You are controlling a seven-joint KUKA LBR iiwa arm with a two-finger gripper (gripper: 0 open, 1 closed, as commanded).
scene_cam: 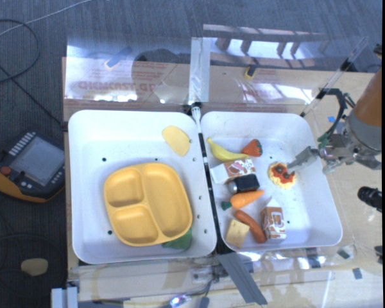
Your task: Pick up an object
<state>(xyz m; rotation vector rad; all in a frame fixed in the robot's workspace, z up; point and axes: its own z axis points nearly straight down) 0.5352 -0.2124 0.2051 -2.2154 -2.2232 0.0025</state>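
The small pizza (282,175), a toy with a yellow rim and red topping, lies in the right bin (308,130), on its floor near the right wall. Just beside it, at its upper right, is the tip of the jaws (303,158), which reach in over the right rim from the grey arm (362,130). I cannot tell if the jaws are open or closed, and nothing is seen held between them. Left of the pizza lie a banana (223,151), a red pepper (253,148), a small carton (238,168), a black block (245,184), a carrot (246,199) and a sausage (250,226). The left bin (90,130) holds a yellow divided plate (147,203).
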